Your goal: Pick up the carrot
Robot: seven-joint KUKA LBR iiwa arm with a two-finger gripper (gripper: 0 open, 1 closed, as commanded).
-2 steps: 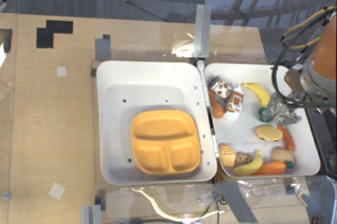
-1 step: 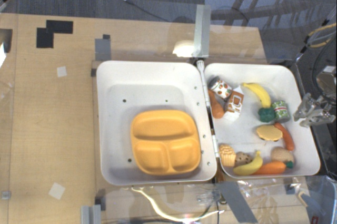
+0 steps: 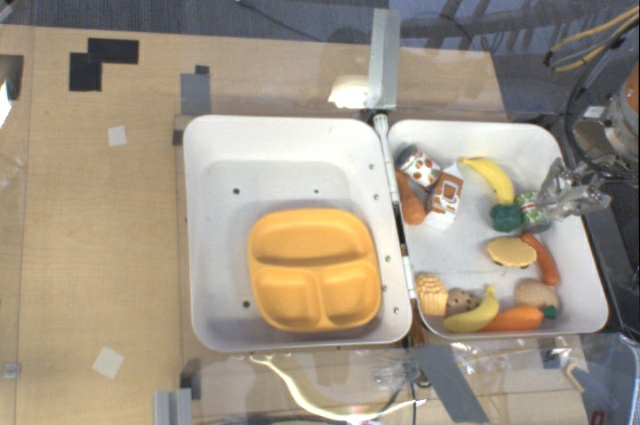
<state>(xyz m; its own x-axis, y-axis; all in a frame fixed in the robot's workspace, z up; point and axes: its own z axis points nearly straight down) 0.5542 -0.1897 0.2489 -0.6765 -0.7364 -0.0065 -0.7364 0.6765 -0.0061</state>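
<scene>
Carrot [image 3: 517, 318] lies along the right bin's [image 3: 470, 135] near edge beside a banana [image 3: 474, 313], so I'd swing the gripper [image 3: 562, 195], apparently holding nothing, off the far wall and straddle its thick middle.

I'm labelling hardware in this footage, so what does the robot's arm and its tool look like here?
At the right edge a small part of the arm shows: grey, with a patch of orange on it. Dark cables loop beside it, and yellowish ones run above. The tool is a small piece of shiny bare metal with thin silvery fingers, seen over the right white bin. No markings can be made out.
</scene>
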